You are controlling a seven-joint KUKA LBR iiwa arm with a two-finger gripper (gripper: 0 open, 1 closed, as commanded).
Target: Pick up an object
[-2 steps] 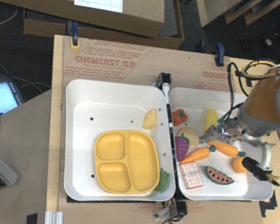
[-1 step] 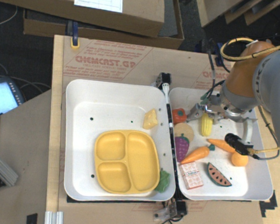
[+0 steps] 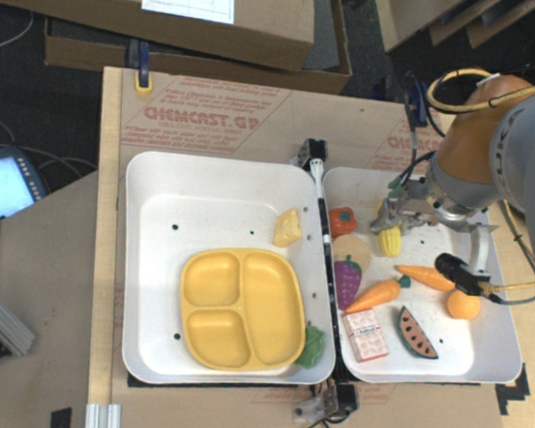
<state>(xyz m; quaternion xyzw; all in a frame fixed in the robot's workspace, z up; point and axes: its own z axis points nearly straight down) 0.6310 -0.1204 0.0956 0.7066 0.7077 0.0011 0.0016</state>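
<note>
Where carrots (image 3: 400, 283) lie, crowding toys.

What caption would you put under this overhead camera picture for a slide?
Robot arm's gripper poised at a toy corn cob in the right bin of play food; yellow divided plate in the left bin.

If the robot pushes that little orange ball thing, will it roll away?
Probably, a bit. The orange looks round, so a nudge would likely set it rolling. It sits near the right bin's wall, which should stop it soon. It looks like a smooth toy, maybe slippery to pinch.
</note>
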